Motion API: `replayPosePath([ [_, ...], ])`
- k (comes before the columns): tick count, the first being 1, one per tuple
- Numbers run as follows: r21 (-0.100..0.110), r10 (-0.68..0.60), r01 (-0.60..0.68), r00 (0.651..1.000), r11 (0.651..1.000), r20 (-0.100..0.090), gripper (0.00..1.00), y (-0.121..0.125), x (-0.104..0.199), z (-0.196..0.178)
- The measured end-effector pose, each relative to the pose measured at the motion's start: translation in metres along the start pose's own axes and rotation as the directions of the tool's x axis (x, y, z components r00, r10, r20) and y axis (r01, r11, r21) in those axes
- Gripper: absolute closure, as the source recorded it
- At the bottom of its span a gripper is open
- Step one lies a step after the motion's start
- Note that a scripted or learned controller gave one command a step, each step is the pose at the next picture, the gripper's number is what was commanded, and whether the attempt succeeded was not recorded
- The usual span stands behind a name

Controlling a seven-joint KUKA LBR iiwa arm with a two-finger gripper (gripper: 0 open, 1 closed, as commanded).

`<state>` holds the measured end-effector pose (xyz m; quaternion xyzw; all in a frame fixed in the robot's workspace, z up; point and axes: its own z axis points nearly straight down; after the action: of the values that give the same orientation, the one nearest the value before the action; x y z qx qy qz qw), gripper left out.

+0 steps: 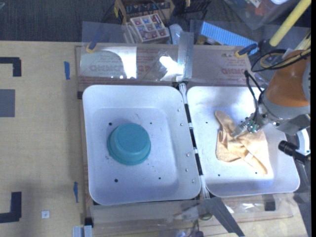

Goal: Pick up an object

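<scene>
A crumpled tan cloth [239, 144] lies in the right bin [217, 181], toward its right half. My gripper [245, 128] reaches in from the right and is down on the cloth's upper middle, its tips among the folds. In the middle of the left bin [98, 102] a teal bowl [129, 143] rests upside down.
Clear plastic panels [148, 65] stand along the far side of both bins. The grey arm with its orange band [289, 90] and cables hangs over the right bin's right edge. Boxes and clutter [145, 21] lie beyond the bench.
</scene>
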<state>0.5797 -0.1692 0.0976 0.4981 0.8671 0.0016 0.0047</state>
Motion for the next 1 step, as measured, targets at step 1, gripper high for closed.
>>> replayPosePath([
  [1,0.002,-0.079,0.079,0.997,0.997,-0.002,0.0,0.0609,0.0141,-0.0137],
])
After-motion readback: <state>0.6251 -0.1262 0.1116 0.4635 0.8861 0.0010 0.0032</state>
